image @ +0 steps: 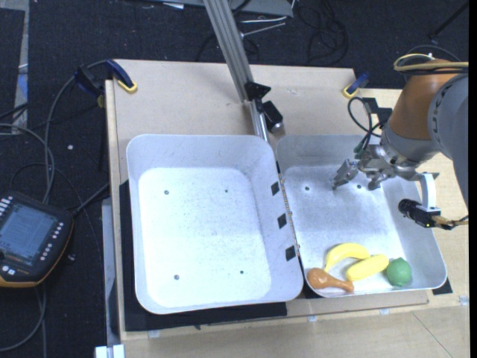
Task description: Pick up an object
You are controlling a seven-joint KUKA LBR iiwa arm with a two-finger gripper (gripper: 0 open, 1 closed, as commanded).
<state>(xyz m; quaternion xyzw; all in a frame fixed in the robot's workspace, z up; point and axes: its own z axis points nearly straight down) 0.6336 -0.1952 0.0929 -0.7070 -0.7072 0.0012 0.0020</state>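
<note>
Camera view: gripper (350, 174) sits w/ nothing held, opening can't be told, over right bin (328, 200), so you should centre above banana (344, 253) before descending.

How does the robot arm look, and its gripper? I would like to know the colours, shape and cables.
The arm is thick and rounded, grey, with a broad orange band above the wrist. Black and yellowish cables loop around that band. The gripper is small, of grey metal, with two thin fingers. A white bracket with a black part sits beside the wrist.
</note>
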